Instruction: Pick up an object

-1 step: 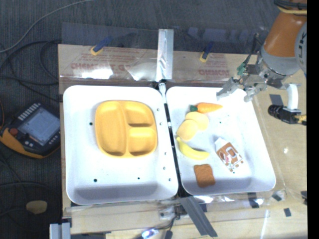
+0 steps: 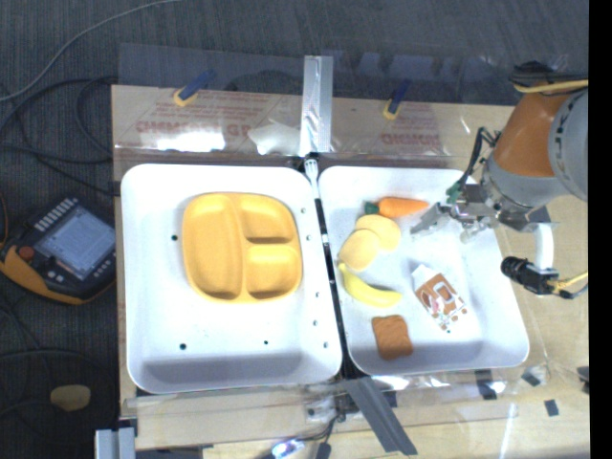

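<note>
Grey two-finger gripper point(image 2: 457, 213) hangs over right white bin point(image 2: 497, 285), fingers spread, nothing between them. Orange plastic carrot point(image 2: 403, 206) lies just beside it at 9 o'clock; white-and-red printed sachet point(image 2: 441, 297) at 6 o'clock, well apart.

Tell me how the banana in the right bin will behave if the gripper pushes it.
The banana looks curved, so it would probably pivot rather than slide straight. It touches a yellow fruit, which would likely shift too.
</note>
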`<state>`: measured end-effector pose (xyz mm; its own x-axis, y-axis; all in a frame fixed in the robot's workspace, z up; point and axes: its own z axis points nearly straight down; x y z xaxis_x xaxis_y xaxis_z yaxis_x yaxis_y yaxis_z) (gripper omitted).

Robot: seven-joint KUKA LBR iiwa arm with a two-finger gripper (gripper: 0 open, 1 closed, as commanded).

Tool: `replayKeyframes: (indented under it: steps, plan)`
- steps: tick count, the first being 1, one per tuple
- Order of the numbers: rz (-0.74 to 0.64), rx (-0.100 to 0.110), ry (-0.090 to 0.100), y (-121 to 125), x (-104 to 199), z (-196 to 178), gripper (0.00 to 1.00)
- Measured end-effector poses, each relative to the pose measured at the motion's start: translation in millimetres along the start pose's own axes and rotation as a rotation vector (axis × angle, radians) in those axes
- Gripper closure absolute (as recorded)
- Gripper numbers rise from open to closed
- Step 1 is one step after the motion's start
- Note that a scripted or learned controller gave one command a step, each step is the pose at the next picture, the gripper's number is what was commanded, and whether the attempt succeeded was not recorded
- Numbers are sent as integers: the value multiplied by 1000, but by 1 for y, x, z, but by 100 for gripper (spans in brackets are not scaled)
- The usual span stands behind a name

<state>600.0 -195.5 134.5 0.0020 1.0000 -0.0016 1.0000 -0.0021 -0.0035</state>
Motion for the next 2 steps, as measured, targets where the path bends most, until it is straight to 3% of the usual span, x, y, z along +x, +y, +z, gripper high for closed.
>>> replayKeyframes:
  steps: [1,2]
  plan:
    - [47,-16,-5,-37,34,44,0]
    - [250,-9,2,-52,15,42,0]
